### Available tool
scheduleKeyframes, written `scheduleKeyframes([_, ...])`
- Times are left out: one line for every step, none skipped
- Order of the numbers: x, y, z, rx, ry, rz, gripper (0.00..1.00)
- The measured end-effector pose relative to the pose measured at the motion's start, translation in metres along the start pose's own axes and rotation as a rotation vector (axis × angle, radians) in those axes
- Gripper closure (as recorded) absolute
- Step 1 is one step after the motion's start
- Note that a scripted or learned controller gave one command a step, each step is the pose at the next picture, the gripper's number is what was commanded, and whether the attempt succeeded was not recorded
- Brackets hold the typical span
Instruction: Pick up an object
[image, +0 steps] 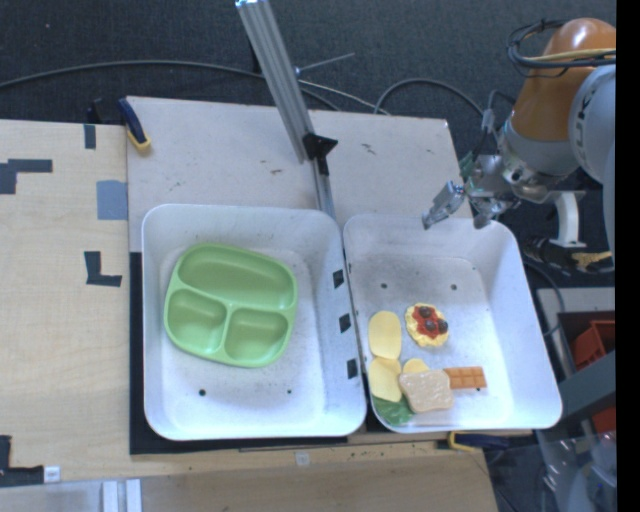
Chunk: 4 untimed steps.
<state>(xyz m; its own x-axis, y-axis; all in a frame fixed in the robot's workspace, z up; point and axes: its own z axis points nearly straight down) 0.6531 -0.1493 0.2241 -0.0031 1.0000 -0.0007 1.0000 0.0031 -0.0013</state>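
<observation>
The right bin (500, 290) holds several toy foods near its front: a round yellow piece with red topping (427, 325), a yellow oval (385, 335), another yellow piece (384, 379), a tan bread slice (428, 391), an orange wafer (464, 378) and a green scrap (393, 410). My gripper (462, 207) hangs above the bin's far right corner, apart from all the food. Its two fingers are spread, with nothing between them.
The left bin (160, 390) holds a green divided plate (231, 304). A metal pole (285, 85) slants down to the wall between the bins. Cables lie behind the bench. A blue and yellow clamp (134, 125) sits at the back left.
</observation>
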Motion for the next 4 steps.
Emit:
scheduleKeyframes([0.000,0.000,0.000,0.000,0.000,0.000,0.00])
scheduleKeyframes([0.005,0.005,0.047,0.004,0.000,0.000,0.00])
scheduleKeyframes([0.009,0.011,0.108,0.005,0.000,0.000,0.00])
scheduleKeyframes([0.010,0.011,0.137,0.001,-0.001,0.000,0.00])
